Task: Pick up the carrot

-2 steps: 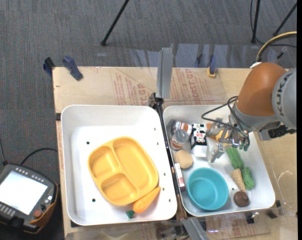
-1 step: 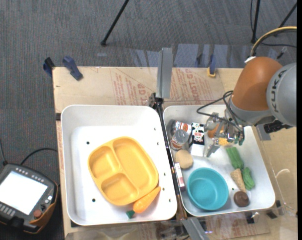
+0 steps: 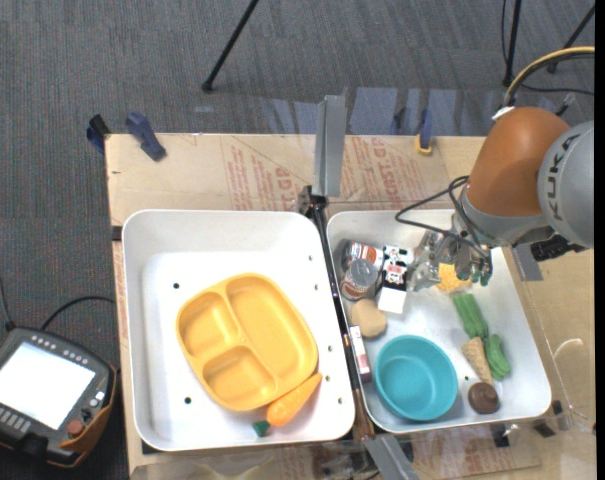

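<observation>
The carrot (image 3: 296, 399) is orange with a small green top. It lies in the left bin (image 3: 152, 268) by the front right corner, against the edge of a yellow divided plate (image 3: 247, 340). My gripper (image 3: 450, 264) hangs over the back of the right bin (image 3: 522, 318), far to the right of the carrot. Just under the gripper lies a small yellow item (image 3: 452, 281); whether they touch is unclear.
The right bin also holds a tin can (image 3: 360, 266), a black-and-white box (image 3: 394, 268), a beige potato-like piece (image 3: 368, 319), a teal bowl (image 3: 415, 375), green vegetables (image 3: 472, 316) and a brown ball (image 3: 483, 397). A divider (image 3: 338, 298) separates the bins.
</observation>
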